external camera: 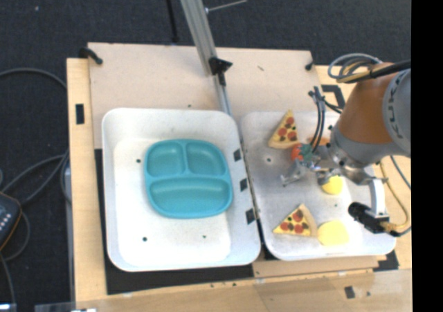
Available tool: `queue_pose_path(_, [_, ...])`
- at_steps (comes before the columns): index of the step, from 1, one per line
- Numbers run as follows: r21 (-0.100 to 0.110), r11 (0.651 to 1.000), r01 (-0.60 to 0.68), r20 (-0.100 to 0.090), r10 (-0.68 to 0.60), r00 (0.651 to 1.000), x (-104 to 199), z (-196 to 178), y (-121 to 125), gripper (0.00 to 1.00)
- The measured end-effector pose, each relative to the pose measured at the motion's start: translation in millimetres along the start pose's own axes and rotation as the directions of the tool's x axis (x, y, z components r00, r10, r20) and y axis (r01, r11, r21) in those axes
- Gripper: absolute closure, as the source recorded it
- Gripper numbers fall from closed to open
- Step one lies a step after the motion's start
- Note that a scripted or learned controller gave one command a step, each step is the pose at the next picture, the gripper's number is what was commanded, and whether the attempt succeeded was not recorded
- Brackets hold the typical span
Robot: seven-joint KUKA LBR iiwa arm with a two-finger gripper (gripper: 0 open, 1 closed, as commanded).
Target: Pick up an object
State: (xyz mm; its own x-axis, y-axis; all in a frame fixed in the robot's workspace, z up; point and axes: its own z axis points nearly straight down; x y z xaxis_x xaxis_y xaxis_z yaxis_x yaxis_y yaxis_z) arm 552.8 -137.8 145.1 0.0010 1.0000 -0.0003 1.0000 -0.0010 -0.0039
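Note:
The right bin (263,165) holds two toy pizza slices, one at its far end (284,131) and one near its front edge (296,222). A yellow lump (334,233) lies beside the front slice, and a smaller yellow piece (333,185) sits under the wrist. A small red and green item (297,152) lies just below the far slice. My gripper (299,167) hangs low over the middle of this bin, right beside the red item and between the two slices. The grey arm with its orange band (365,113) reaches in from the right.
The left bin (121,165) bears a teal divided plate (187,178) in its middle. A metal pole (201,23) slants up from between the bins at the back. Cables loop around the wrist at the right bin's right side.

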Motion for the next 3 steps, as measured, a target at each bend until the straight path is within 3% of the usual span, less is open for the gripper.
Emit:
queue_pose_path(1, [-0.002, 1.0, 0.0, 0.001, 0.0, 1.0, -1, 47, 0, 0.0])
queue_pose_path(2, [-0.008, 1.0, -0.007, 0.001, 0.007, 1.0, -2, 33, 1, 1.0])
queue_pose_path(3, [-0.011, 1.0, -0.003, 0.003, 0.003, 1.0, -13, -25, -2, 1.0])
